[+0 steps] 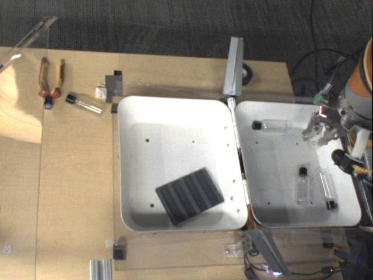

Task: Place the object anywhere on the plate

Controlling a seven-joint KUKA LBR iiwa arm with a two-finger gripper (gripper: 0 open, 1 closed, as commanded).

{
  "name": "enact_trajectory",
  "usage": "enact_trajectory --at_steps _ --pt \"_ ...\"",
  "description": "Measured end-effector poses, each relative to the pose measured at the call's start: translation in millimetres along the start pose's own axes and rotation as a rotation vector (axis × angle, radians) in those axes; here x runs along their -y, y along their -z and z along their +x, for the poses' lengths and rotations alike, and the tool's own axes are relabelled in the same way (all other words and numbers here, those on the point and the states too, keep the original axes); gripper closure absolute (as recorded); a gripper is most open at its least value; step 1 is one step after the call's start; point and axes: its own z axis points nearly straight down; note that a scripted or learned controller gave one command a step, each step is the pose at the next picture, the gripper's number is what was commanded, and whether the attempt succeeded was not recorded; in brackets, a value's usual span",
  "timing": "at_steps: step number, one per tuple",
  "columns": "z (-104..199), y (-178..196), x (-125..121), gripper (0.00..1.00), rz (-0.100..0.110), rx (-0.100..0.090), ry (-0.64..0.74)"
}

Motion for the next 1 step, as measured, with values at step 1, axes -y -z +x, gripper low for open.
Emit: enact_trajectory --at_steps 1 --pt "69.5 -39.9 -50.9 1.0 0.004 -0.001 0.468"
